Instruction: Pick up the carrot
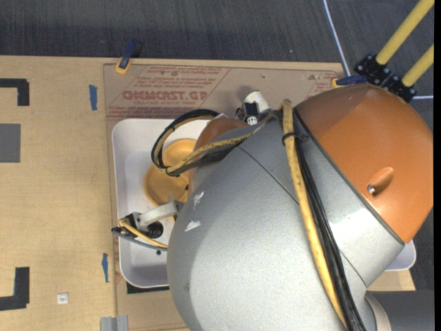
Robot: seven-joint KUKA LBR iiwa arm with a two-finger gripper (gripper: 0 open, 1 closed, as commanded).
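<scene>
Brown bench [62, 185], white bin [124, 185] at its middle. Arm [275, 240] reaches low over the bin, probably for a grab; claw state unclear. Orange shape [162, 181], maybe the carrot, near the bin's left wall.

The big grey arm with its orange band [289, 212] fills the lower right and middle of the frame, hanging over most of the shallow white bin [127, 185] and blocking any way in from the right. Black and yellow cables [176, 140] loop across the bin's upper middle. Only the bin's left strip and lower-left corner lie bare. The tan bench board [48, 185] on the left stands open.
</scene>
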